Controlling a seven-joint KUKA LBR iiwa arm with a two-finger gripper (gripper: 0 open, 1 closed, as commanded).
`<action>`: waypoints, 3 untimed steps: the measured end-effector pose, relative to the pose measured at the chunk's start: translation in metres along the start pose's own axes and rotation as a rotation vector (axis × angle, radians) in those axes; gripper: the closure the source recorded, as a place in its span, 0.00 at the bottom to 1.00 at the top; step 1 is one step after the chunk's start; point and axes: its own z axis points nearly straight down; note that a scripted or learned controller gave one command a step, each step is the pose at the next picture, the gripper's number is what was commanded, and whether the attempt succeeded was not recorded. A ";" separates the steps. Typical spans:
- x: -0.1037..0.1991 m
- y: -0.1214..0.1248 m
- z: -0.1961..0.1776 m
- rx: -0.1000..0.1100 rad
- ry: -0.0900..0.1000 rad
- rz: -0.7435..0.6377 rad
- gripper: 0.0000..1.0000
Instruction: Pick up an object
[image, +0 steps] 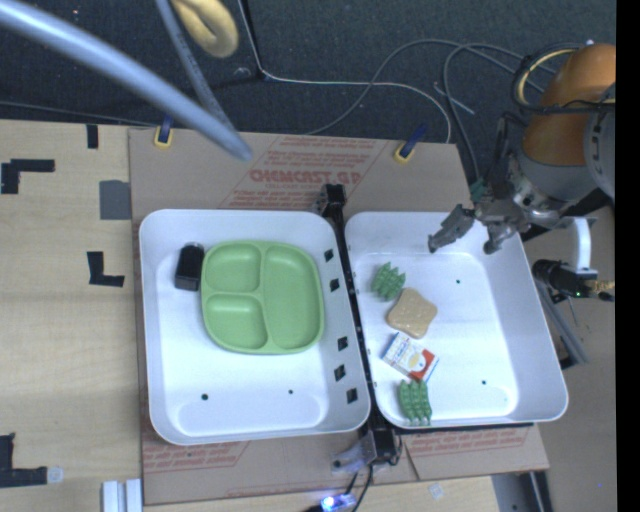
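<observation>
We see the gripper (468, 237) poised over the far edge of the right bin (520, 330), its fingers (446, 231) spread wide with nothing between them. Below it in that bin lie four things — a green toy (388, 281), a tan sponge-like block (412, 312) just beside it, a small red-and-white packet (411, 357), and a second green toy (414, 400). In the left bin (170, 390) sits a green divided plate (263, 297) — a small black object (189, 266) rests at its left rim.

two white bins (160, 330), one green divided plate (264, 297), one black block (189, 267), two green toys (389, 280), one tan biscuit (412, 312), one small carton (410, 357).
</observation>
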 end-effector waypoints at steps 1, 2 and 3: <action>0.000 0.003 -0.008 -0.014 -0.002 -0.003 0.00; 0.006 -0.004 0.039 -0.009 -0.003 -0.004 0.00; 0.012 -0.010 0.086 -0.010 -0.002 -0.004 0.00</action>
